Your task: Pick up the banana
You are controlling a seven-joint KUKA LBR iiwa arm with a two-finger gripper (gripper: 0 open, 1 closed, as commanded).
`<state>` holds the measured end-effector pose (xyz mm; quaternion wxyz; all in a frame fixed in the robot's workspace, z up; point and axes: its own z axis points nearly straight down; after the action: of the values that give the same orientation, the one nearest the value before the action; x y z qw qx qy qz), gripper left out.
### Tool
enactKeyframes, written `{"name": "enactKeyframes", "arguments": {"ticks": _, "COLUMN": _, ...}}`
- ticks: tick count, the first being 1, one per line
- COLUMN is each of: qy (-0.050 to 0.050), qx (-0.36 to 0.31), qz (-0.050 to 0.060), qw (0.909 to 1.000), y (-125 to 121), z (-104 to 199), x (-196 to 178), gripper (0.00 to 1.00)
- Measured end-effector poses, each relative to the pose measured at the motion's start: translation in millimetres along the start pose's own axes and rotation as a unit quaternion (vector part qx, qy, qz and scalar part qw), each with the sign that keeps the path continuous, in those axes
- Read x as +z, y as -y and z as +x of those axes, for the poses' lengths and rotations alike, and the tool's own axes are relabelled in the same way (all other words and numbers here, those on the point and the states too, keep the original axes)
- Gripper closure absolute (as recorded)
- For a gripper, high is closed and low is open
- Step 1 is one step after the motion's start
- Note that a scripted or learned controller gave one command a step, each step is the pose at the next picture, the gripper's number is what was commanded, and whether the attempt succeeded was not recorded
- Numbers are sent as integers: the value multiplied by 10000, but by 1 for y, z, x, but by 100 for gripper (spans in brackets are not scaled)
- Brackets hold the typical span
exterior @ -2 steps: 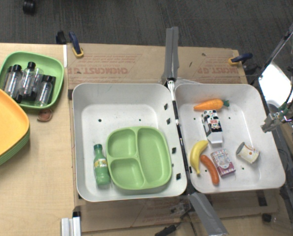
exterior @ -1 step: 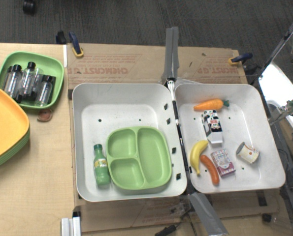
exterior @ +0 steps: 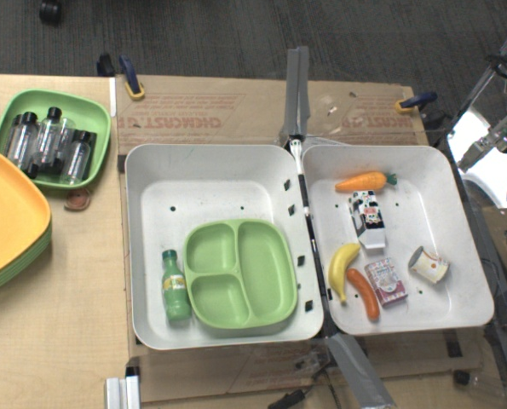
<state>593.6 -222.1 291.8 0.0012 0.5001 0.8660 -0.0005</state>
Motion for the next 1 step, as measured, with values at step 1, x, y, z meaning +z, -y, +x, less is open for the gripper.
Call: {"name": "enactKeyframes", "arguments": {"ticks": 1, "qy": 9, "qx": -2564, "qz": -13, "qw": 9666, "y": -58, "z": -32, "x": 30, "gripper": 100}}
